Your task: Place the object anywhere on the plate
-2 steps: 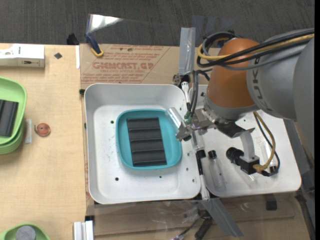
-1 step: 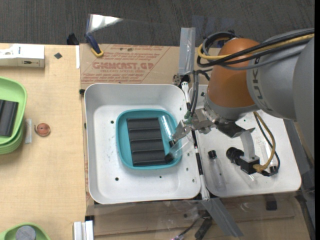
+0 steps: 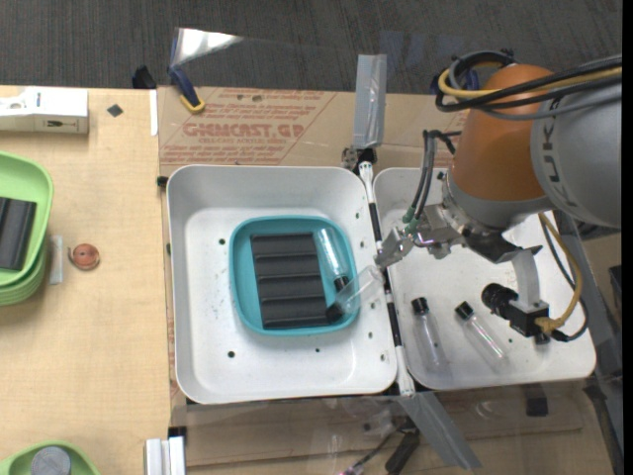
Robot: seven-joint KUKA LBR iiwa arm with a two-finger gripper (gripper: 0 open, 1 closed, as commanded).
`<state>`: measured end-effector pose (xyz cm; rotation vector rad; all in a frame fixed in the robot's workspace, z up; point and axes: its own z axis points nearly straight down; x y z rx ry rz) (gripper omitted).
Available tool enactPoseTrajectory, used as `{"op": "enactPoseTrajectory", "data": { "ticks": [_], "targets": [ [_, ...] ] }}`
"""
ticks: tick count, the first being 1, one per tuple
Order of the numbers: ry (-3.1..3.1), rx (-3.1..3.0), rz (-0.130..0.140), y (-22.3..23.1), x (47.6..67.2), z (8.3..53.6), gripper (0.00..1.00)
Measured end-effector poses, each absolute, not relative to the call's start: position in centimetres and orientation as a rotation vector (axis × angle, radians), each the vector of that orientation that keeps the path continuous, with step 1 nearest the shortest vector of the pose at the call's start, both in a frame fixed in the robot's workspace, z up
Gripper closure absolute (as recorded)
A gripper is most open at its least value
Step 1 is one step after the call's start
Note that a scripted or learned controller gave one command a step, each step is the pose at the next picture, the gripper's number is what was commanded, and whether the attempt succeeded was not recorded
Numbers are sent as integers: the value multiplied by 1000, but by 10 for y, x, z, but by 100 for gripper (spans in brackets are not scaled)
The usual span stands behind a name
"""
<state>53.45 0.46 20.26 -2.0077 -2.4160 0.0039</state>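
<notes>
— What's the bench like from where you stand?

— Pale wood bench (image 3: 89, 364), dark carpet (image 3: 247, 8) behind it. A cardboard sheet (image 3: 247, 122) with red print lies behind the left bin (image 3: 198, 344), and a small white box (image 3: 45, 112) sits at the far left. There is a little reddish disc (image 3: 85, 255) beside a green tray (image 3: 25, 181), which the frame edge cuts off.

— And the bins?

— The left bin holds a teal plate (image 3: 242, 295) with a black ridged insert (image 3: 287, 280). The right bin (image 3: 554, 364) has two clear vials (image 3: 423, 330) lying on its floor, well apart from the plate.

— Where's the object?

— A clear vial (image 3: 330, 255) with a dark cap lies along the plate's right side, slanting toward the near rim. Something else clear overlaps that corner, too glassy for me to sort out.

— And the gripper?

— The gripper (image 3: 388, 250) hangs over the wall between the two bins, just beside the plate's right edge. The orange band (image 3: 499, 137) and grey arm (image 3: 584, 146) hide most of it. I can't tell if it's open, closed, or holding anything.
</notes>
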Motion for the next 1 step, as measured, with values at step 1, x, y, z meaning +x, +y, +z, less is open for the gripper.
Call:
{"op": "enactPoseTrajectory", "data": {
  "ticks": [1],
  "targets": [
    [-2361,-2073,5,-44,576,376,0]
  ]
}}
